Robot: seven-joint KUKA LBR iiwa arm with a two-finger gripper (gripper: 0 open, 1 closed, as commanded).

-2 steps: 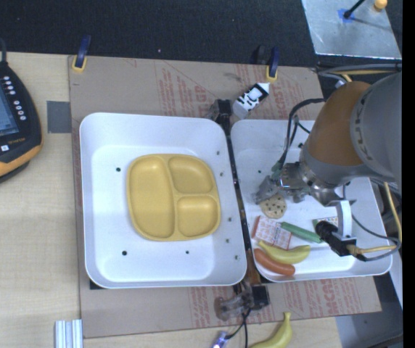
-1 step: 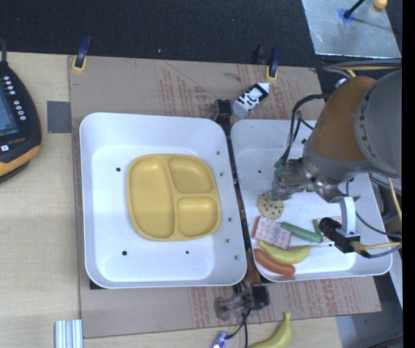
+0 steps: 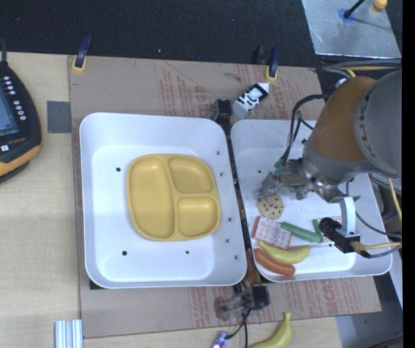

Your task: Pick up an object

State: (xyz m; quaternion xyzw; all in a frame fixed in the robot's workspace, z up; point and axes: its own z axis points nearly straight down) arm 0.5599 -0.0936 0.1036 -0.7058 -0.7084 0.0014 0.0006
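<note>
**Arm low over the right bin, nothing visibly picked yet**

Start at the near edge: a stray banana [image 3: 278, 332] lies on the cardboard outside the bins, so you can leave it out of the job. Just inside the right bin [image 3: 367, 267], along its near wall, you have a red sausage-shaped toy [image 3: 273, 264] touching a yellow banana [image 3: 286, 252], with a red-and-white packet [image 3: 267, 230] and a green stick-shaped piece [image 3: 300, 232] just behind them. A round speckled cookie [image 3: 270, 207] sits a little further in.

The gripper [image 3: 274, 187] hangs right above that cookie, at the end of the grey and orange arm [image 3: 352, 133]. You cannot tell from here how the jaws stand, nor whether they have anything; the wrist hides them. I judge this the reach-down step, with the cookie the likeliest target. The next move calls for a straight descent and a close on it; the cookie looks flat and thin, so a grip may slip.

The left bin [image 3: 99, 194] holds a yellow divided plate [image 3: 173, 196], well apart from the arm.
</note>
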